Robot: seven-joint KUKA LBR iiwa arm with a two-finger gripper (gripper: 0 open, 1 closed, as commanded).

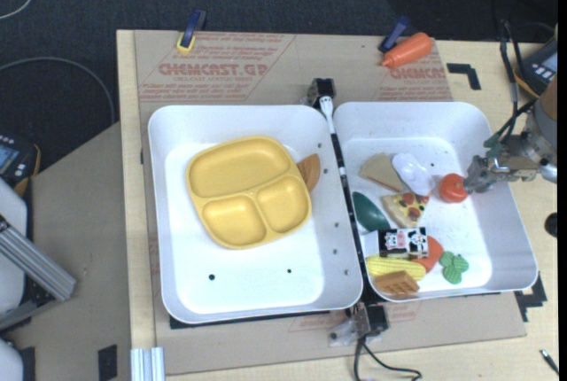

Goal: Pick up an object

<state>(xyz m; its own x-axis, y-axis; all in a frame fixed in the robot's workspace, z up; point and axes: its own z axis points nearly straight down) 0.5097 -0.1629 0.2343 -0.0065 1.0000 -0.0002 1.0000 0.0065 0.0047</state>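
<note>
The gripper (478, 175) hovers just beside a red tomato (453, 188) in the right bin (509, 229); whether its jaws are spread cannot be told. The round tomato could roll away if nudged.

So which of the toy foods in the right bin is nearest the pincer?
The red tomato, alone by the bin's right side, just left of the pincer. The other toys lie further left or lower, around the corn and green piece.

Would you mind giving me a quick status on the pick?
Gripper low in right bin, fingers unreadable. Red tomato beside it, not seen held. Other toy food left of it, nothing between.
</note>
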